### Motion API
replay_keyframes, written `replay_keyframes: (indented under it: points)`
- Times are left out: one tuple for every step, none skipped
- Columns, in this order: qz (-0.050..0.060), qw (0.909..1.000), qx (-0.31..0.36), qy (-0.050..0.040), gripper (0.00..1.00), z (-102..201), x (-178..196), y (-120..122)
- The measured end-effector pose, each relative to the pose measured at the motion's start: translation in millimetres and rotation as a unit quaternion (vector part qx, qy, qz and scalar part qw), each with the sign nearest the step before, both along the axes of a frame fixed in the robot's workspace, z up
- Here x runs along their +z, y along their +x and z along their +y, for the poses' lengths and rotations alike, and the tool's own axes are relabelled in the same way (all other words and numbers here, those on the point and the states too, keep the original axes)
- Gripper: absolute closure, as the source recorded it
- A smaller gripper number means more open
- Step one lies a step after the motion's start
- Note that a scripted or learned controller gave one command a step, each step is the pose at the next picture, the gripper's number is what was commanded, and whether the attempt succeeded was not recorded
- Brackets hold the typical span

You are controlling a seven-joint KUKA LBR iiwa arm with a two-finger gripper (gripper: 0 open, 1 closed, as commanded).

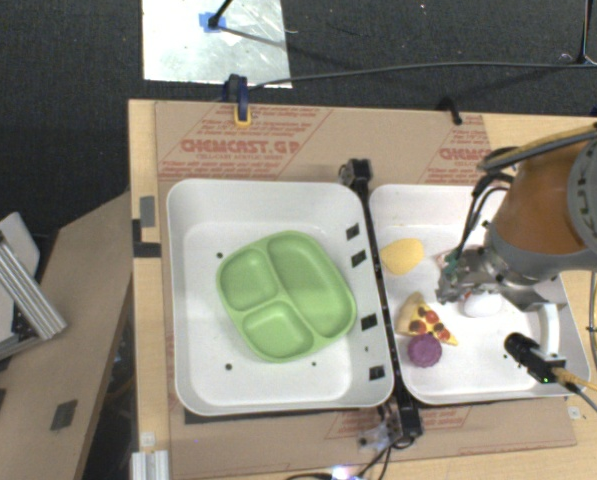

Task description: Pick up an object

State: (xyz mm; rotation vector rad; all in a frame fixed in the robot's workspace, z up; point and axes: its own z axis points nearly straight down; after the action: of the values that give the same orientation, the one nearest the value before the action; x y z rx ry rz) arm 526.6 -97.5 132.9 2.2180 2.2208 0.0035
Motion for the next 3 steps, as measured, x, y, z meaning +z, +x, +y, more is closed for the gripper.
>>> replay_keyframes:
  points:
    - [-0.001, 1.0000, 0.001, -0.0002, 1.00, 2, 48, -6]
    - [-0.003, 1.0000, 0.002, -0.0003, 1.00, 6, 109, -11]
    - [0.000, 1.0000, 0.001, 0.0001, 1.00, 6, 109, -10]
